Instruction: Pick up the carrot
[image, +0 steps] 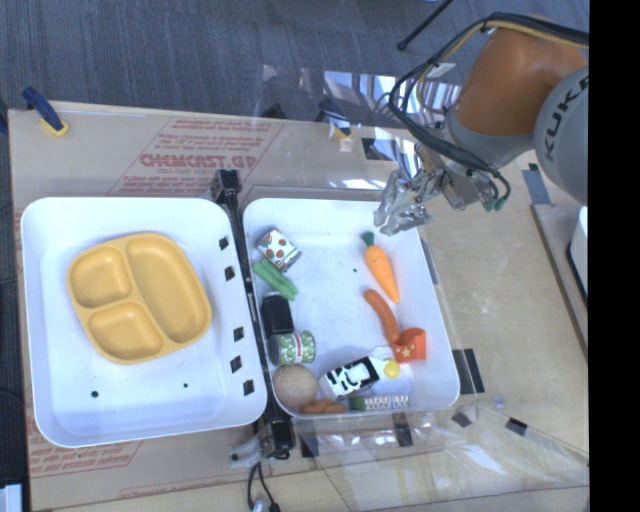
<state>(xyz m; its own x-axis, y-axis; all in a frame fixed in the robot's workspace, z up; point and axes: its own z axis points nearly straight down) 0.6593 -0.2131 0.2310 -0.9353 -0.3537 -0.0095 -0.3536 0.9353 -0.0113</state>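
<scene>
One orange carrot (381, 271), green top, lies in right bin (330, 215); tool (400, 212) above it, fingers apart, holding nothing.

I see smooth matt orange carrot (381, 271), glossy white plastic bins (40, 300), matt yellow plastic tray (140, 297), bare metal hand (400, 212).

I'm looking at a robotics lab. Two white bins (45, 395) sit clamped on a paper-covered bench (130, 155) over grey carpet (150, 50), toy food fills one, and a cabled industrial arm (520, 80) reaches in.
</scene>
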